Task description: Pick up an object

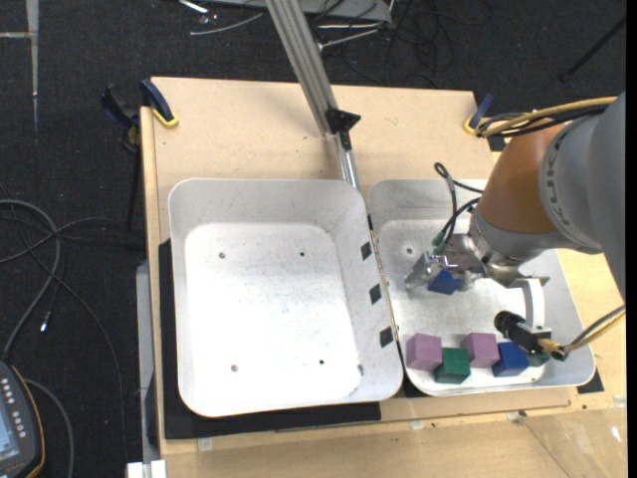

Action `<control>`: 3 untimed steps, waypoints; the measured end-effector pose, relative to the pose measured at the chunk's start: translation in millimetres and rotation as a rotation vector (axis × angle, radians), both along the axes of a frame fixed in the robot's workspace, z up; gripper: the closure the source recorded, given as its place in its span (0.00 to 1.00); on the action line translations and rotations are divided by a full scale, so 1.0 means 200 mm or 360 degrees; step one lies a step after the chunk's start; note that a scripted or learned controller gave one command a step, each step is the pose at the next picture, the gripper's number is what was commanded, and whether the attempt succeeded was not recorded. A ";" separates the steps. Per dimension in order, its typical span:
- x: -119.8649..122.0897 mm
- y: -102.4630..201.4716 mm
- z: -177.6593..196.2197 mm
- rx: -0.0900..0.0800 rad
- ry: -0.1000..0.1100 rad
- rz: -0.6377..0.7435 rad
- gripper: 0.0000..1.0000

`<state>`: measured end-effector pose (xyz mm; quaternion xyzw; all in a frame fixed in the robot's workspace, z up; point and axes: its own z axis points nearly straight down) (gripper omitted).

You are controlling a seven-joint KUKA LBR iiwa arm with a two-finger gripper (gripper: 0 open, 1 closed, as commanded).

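My gripper [435, 275] hangs over the middle of the right bin [406, 195], reaching in from the right. A small blue block [445, 283] sits tilted between its fingers, and the gripper is shut on it. Along the bin's front edge lie a purple block [425, 350], a green block [454, 364], a second purple block [482, 348] and another blue block [511, 358].
The left bin [177, 207] stands beside the right one, their walls meeting at the centre. A slanted metal pole [309, 58] rises behind the bins. Blue and yellow clamps [159, 103] hold the board's back corners.
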<state>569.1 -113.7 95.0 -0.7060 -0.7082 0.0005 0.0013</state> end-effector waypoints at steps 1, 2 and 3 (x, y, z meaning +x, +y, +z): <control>0.00 -0.01 0.05 -0.0002 -0.0005 -0.0005 1.00; 0.03 0.31 0.52 0.0000 -0.0017 0.0007 1.00; 0.11 0.69 0.50 0.0003 -0.0005 0.0012 1.00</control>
